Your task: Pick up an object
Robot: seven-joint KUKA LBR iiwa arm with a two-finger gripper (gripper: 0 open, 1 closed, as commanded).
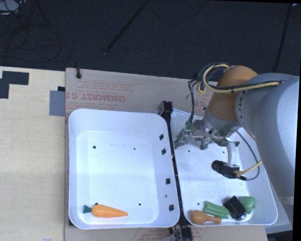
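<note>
Toys lie in both bins. An orange carrot (109,211) with a green top lies on its side in the left bin (118,161), down in the near left corner, close to the front wall. It is all alone there, well apart from everything else.

The other toys sit in a small bunch in the right bin (200,183), at its near edge. A green veggie (216,209) lies there, with a black block (235,207) just beside it, touching it or almost so. Another green piece (248,202) peeks out behind the black block. A small orange pear (205,217) (it could be a gourd, it is hard to tell) lies in front of the green veggie, right by the rim.

The arm (271,119) is big and grey, with an orange band (232,94), and it comes in from the right. Its gripper (191,137) is over the far left corner of the right bin, close to the black bar (171,159) between the two bins. It is well apart from the bunch of toys and from the carrot. Nothing can be seen held in it. I cannot tell if it is wide or narrow, because it looks like a tangle of shiny bits from up here. Yellow and black wires (210,75) loop over the arm.
</note>
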